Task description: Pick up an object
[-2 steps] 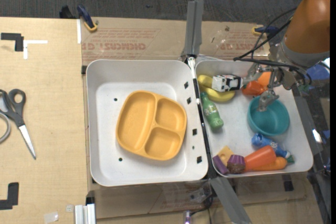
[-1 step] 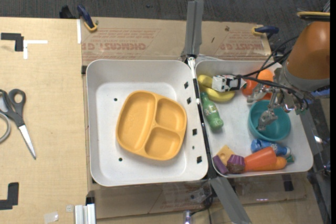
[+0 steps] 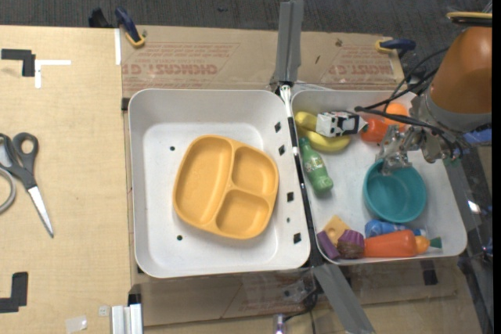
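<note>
The end effector (image 3: 395,152) hovered above the teal bowl (image 3: 395,195), poised to pick; its grip state could not be told.

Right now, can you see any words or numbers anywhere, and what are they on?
Red print on the cardboard sheet behind the left bin: upside down and blurred, cannot be read.
Red print on the cardboard behind the right bin: also upside down, too blurred.
No other words or numbers can be made out.
</note>
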### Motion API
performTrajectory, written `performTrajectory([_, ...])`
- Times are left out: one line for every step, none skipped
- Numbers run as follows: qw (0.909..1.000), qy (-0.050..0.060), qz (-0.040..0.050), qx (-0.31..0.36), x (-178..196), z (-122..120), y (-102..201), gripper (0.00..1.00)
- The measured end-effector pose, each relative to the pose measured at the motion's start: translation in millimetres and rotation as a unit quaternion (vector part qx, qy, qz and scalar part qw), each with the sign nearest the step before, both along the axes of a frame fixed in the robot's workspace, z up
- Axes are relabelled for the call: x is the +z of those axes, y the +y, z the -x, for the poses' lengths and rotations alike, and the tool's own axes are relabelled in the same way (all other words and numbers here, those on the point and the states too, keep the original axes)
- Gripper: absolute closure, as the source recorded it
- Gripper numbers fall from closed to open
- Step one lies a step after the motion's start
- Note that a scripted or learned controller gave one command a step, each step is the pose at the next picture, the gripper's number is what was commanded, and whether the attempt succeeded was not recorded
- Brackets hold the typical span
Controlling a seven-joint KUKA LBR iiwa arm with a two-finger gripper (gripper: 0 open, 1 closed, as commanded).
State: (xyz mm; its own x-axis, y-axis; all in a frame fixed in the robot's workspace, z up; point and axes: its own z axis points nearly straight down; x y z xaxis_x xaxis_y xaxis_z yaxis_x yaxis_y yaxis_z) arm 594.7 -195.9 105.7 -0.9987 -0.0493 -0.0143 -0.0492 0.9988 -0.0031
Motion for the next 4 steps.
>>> performTrajectory([0.9956, 0.01, -0.0019, -0.093, -11, -63, 14, 1.0])
performTrajectory([0.9825, -0.003, -0.0023, -0.186, -7, 23, -13, 1.0])
performTrajectory([0.9688, 0.004, -0.0027, -0.248, -10, -58, 45, 1.0])
performTrajectory([0.9339, -0.005, 0.0019, -0.358, -6, -9, 82, 1.0])
